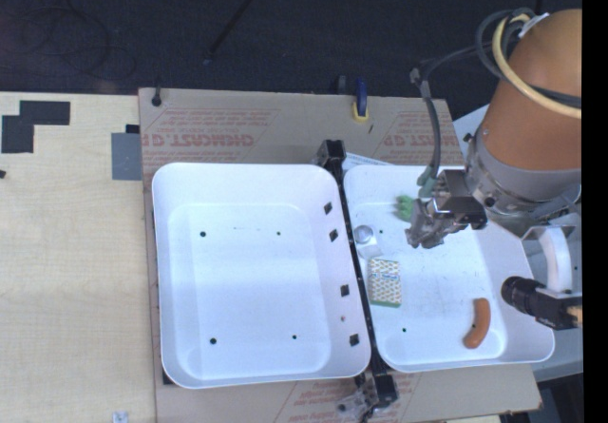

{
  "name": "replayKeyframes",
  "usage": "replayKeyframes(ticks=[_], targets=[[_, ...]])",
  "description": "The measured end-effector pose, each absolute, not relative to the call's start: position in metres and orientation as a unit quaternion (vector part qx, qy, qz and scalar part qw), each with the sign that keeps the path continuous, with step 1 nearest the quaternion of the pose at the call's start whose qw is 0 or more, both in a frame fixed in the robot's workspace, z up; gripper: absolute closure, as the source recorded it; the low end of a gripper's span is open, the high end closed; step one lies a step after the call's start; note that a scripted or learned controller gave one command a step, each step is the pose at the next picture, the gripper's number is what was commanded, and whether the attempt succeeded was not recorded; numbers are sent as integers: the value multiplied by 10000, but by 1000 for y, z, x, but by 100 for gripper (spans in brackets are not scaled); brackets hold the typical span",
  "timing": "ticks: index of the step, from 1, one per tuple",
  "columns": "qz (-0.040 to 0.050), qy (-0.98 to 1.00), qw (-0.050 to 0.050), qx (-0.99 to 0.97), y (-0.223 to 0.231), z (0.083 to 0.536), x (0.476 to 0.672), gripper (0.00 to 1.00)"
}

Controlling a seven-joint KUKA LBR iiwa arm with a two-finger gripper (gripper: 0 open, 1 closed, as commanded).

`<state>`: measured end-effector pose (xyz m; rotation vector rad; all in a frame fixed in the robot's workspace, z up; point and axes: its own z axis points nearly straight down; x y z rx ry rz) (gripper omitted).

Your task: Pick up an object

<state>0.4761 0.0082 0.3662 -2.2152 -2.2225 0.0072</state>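
A KUKA arm's gripper (425, 233) hovers low in the upper part of the right-hand bin (513, 355), right of frame centre, beside a small green object (407, 208); whether anything is in its grasp cannot be told. Below it lie a checkered packet (384, 281), a silvery round piece (363, 235) and an orange sausage-shaped toy (478, 323), which looks light and best pinched across its middle. Mirrored red print on the cardboard (237, 126) under the bins cannot be read for certain.
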Motion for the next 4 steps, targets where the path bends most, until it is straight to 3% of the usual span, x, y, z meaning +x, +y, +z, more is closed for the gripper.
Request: replayKeyframes(ticks=[1,2,3,4], targets=[[38,-7093,30,-7049,8,375,476,100],[7,-7065,-9,-7077,-11,381,529,100],[30,-7064,32,-7078,-20,348,473,100],[30,-7057,27,-7085,-65,301,475,100]])
